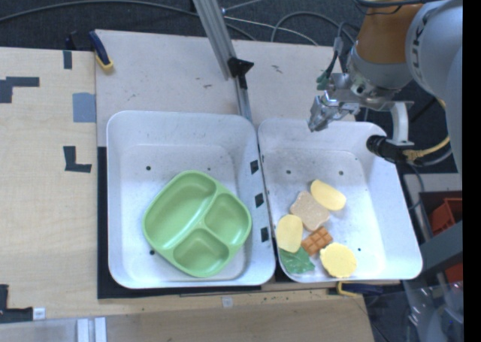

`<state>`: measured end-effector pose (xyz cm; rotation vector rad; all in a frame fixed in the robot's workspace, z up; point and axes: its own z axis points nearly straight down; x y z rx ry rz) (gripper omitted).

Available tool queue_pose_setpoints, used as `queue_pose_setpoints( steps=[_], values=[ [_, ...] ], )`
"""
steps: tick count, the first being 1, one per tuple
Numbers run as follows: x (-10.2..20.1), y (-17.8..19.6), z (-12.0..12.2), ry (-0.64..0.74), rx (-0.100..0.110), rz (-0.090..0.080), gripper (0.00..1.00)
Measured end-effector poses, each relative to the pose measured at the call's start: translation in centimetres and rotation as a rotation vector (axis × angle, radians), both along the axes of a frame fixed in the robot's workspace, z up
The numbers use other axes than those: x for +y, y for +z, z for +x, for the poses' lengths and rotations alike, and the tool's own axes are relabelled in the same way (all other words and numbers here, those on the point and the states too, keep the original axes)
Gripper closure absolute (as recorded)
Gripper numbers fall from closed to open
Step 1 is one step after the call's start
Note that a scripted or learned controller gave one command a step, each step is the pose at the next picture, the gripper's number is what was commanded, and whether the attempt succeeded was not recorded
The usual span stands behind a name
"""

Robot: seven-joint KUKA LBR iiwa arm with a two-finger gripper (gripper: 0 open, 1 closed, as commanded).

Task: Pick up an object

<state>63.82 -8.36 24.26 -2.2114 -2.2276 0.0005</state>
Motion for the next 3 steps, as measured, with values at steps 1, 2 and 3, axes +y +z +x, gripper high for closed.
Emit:
queue_pose_setpoints(
  steps=[1,2,3],
  values=[
    [4.4,0.1,-0.8,-0.001,0.000,0.000,1.00],
    [10.4,0.4,-2.2,0.000,0.000,0.001,1.00],
    [15.6,0.5,-4.3,0.000,0.001,0.000,1.00]
  ],
)
